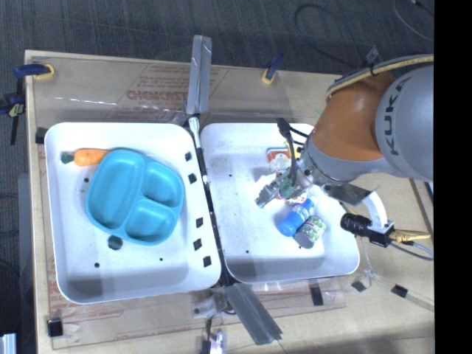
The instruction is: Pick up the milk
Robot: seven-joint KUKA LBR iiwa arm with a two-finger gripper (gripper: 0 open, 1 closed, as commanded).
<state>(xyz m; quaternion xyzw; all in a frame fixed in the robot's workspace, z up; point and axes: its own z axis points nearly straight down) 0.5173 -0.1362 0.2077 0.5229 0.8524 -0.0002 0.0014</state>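
We've got the gripper [276, 190] low in the right bin [243, 260], finger state we cannot tell, milk [279, 155] just behind it near clutter, so a neighbour may get snagged instead.

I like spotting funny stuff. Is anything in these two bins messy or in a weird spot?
A little. In the right bin, a blue bottle and a can lie tipped over in a heap below the gripper. In the left bin, a carrot sits wedged against the blue divided plate.
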